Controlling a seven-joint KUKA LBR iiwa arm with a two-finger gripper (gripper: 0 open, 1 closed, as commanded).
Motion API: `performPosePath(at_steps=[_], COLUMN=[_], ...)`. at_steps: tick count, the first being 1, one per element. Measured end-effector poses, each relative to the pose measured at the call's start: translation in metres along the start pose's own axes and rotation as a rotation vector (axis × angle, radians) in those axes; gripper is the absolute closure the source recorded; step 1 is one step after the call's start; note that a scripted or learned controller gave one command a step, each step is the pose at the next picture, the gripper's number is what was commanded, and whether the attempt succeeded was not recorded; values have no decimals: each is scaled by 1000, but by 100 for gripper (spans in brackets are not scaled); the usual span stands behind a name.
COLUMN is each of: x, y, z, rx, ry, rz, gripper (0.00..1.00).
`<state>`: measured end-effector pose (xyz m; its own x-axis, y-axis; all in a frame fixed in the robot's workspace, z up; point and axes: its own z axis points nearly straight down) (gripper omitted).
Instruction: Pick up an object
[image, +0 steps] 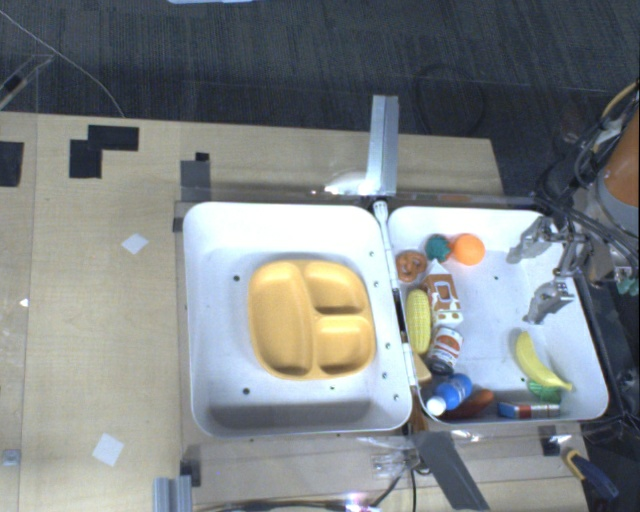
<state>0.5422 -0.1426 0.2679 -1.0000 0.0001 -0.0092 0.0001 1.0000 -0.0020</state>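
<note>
My gripper (540, 272) hangs over the right side of the right bin (500, 300), its two fingers (530, 244) spread open with nothing between them. A yellow banana (540, 362) lies just below it near the bin's front right corner. Along the bin's left wall sit an orange ball (467, 248), a teal ball (436, 246), a brown round toy (410, 264), a corn cob (418, 318), a small orange-and-white box (443, 293) and a little bottle (447, 342). A blue-capped bottle (450, 392) and a red-and-blue marker (525, 409) lie along the front wall.
The left bin (215, 300) holds a yellow divided tray (310, 318). A metal post (384, 140) stands behind the wall between the bins. Bare white floor lies in the middle of the right bin, between the gripper and the row of toys.
</note>
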Motion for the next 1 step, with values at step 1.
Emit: performPosePath(at_steps=[1], x=[-31], y=[-11], z=[61], rx=[-2], ry=[3], rz=[122], gripper=[0])
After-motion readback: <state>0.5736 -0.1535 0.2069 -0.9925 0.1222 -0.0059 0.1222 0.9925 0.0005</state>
